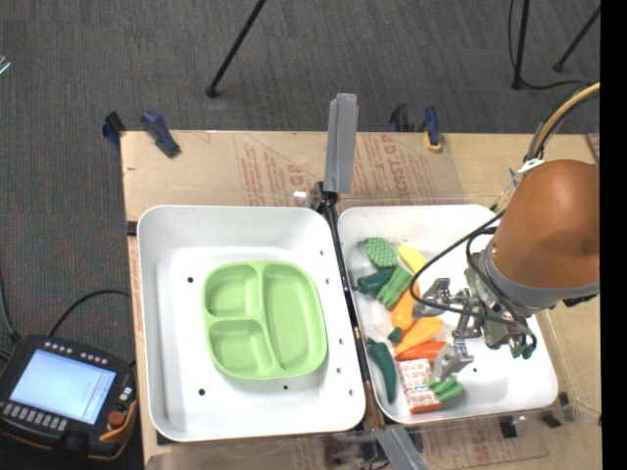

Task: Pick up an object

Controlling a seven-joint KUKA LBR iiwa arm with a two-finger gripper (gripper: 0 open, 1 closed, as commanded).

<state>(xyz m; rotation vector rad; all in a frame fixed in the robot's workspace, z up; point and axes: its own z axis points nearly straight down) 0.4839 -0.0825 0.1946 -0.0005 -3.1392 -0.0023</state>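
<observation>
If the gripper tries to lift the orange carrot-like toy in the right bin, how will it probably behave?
The orange carrot toy looks like stiff, light plastic, so it should keep its shape. Its tapered, rounded body may slip or roll. Neighbouring toys touch it and will probably shift.

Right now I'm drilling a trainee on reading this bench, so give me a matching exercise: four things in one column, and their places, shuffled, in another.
Things:
1. green divided plate
2. gripper
3. dark green pepper
4. handheld control pad

Places:
A. off the bench, on the floor at the lower left
B. in the left bin
C. low over the toy food in the right bin
D. by the right bin's left wall, near its front

Pairs: 1-B, 2-C, 3-D, 4-A
</observation>
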